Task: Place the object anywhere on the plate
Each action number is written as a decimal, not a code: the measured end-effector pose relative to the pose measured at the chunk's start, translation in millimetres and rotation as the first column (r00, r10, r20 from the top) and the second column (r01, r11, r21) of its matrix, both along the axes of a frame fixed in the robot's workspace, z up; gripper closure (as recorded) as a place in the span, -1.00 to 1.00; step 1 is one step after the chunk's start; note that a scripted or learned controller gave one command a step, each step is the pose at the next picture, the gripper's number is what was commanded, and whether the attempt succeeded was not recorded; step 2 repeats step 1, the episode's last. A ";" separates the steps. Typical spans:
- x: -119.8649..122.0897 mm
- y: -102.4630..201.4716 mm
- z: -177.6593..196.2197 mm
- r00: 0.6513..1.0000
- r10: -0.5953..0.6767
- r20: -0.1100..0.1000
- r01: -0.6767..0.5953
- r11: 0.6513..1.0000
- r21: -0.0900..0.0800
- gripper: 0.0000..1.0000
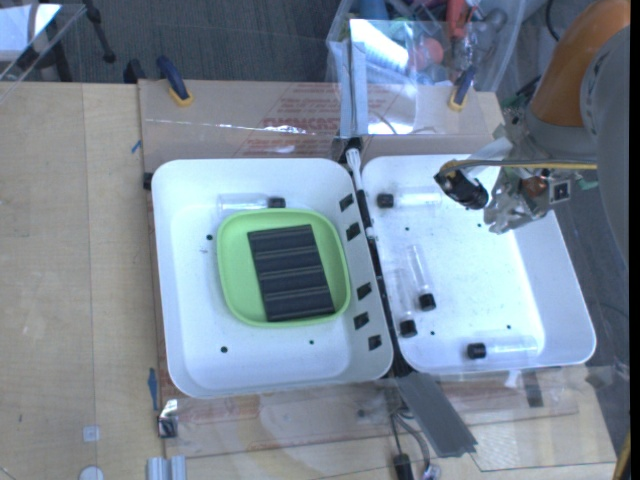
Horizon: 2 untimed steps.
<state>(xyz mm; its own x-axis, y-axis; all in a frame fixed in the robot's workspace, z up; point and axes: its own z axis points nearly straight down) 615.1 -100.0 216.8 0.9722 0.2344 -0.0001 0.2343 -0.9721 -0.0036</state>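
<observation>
A green square plate (233, 273) lies in the left bin (180, 268). On it rests a dark grey ribbed block (290, 272) that covers most of the plate's middle. My gripper (494, 218) hangs over the upper part of the right bin (560, 298), well to the right of the plate. A small dark part with an orange spot (456, 184) sticks out to its left. I cannot make out anything held in the gripper.
Clear tubes with black caps lie in the right bin: one near the middle (417, 273), one at the front (492, 348), one at the back left (386, 200). Another tube (250, 204) lies behind the plate. A clear box of clutter (430, 28) stands at the back.
</observation>
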 end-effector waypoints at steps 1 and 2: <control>0.0 0.0 0.0 1.000 0.000 0.000 0.000 1.000 0.000 -1.00; 0.0 0.0 0.0 1.000 0.000 0.000 0.000 1.000 0.000 -1.00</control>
